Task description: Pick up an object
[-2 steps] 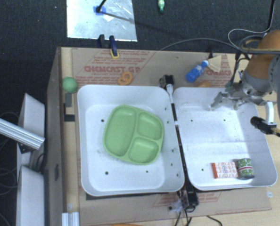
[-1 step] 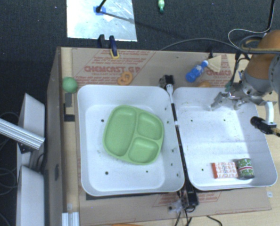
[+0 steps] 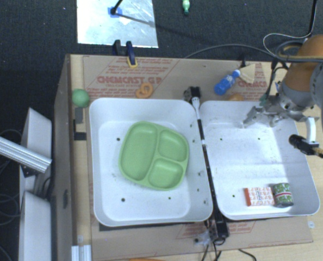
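The gripper (image 3: 258, 116) is seen over the far edge of the right bin (image 3: 232, 162); whether it is wide or narrow cannot be told. A red-and-white packet (image 3: 258, 196) and a green-patterned can (image 3: 283, 194) lie touching near that bin's near right corner. A green divided plate (image 3: 154, 155) sits mid left bin (image 3: 104, 162).

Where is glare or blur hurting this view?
Camera view: the foil sheet above the bench glares; the white bins are bright but readable; the arm and gripper look soft, blurred; the small boxes stay fairly sharp.
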Action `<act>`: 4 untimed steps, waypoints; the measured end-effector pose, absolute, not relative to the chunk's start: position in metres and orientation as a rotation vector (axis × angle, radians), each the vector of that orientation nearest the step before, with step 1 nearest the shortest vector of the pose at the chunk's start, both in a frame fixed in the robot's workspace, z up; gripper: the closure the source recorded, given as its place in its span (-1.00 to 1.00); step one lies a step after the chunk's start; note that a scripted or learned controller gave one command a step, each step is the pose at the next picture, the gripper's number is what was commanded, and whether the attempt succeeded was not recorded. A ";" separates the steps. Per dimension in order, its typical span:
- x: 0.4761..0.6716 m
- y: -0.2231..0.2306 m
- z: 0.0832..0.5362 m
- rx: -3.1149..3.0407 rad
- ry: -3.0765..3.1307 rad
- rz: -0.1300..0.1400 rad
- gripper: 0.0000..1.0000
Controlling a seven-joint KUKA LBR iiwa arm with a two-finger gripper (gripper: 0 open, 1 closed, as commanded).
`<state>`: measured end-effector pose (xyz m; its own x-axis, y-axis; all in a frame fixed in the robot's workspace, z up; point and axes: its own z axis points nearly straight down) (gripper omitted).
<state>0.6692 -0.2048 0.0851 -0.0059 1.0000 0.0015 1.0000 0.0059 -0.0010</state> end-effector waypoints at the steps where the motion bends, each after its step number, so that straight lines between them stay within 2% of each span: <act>1: 0.669 -0.205 0.085 -2.214 -2.227 0.000 -1.00; 4: 0.669 -0.205 0.085 -2.214 -2.227 0.000 -1.00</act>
<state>0.6692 -0.2047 0.0851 -0.0059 1.0000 0.0013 1.0000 0.0059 -0.0010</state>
